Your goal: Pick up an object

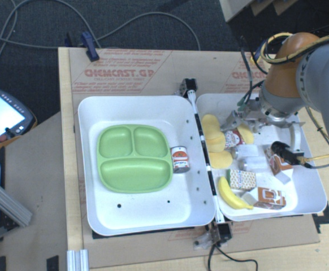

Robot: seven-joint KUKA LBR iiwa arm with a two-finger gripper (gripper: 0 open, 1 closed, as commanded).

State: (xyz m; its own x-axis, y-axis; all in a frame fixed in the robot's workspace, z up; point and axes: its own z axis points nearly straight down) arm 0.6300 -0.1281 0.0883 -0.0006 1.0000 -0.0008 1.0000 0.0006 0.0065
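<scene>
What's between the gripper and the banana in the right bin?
The gripper sits over the far end of the right bin; the banana lies at the near end by the divider. Between them lie a clear plastic piece and a patterned packet. Nothing lies on the banana, so from above it looks reachable.

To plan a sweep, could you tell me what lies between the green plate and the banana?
In the camera view, a small can and the bins' shared rims lie between green plate and banana.

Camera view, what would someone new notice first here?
Probably the green divided plate in the left bin, with a small can beside its right edge. Then the right bin, crowded with a banana and packets, where the grey arm reaches down at its far end.
</scene>
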